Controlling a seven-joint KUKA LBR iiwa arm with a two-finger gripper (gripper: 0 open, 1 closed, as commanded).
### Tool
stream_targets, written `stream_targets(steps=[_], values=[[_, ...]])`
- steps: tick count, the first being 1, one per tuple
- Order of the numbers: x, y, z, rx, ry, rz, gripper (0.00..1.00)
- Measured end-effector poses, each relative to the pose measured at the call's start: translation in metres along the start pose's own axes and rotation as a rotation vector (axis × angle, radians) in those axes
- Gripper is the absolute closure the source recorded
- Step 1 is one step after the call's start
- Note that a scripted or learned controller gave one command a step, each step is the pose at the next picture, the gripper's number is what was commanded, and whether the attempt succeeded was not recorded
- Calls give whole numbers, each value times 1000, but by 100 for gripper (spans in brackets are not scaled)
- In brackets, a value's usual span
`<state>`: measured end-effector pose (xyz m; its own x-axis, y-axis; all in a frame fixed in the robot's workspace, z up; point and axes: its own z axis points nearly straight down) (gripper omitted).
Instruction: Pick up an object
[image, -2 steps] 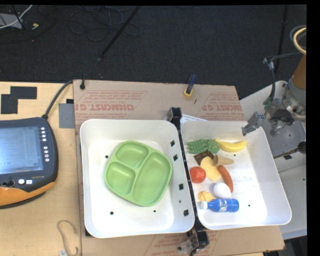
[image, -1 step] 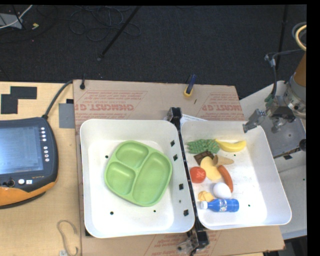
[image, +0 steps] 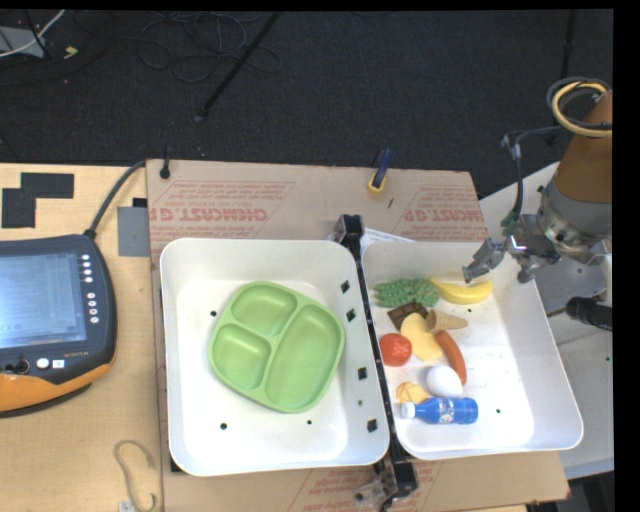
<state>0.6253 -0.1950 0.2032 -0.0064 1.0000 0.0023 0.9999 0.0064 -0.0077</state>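
Nearest, blue bottle: likely light, stiff, slippery, best pinched mid-body; farther right, gripper over banana, finger spread unclear.

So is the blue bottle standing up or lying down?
Lying down. The bottle rests on its side in the right bin, white cap pointing left, just below the egg.

Even overhead light, soft shadows, white bins bright, slightly soft focus, dark background.
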Motion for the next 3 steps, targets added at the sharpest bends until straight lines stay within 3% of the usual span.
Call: stream_targets(steps=[2, 3], values=[[14, -1, 94, -2, -1, 1, 0], [16, 0, 116, -4, -2, -1, 0]])
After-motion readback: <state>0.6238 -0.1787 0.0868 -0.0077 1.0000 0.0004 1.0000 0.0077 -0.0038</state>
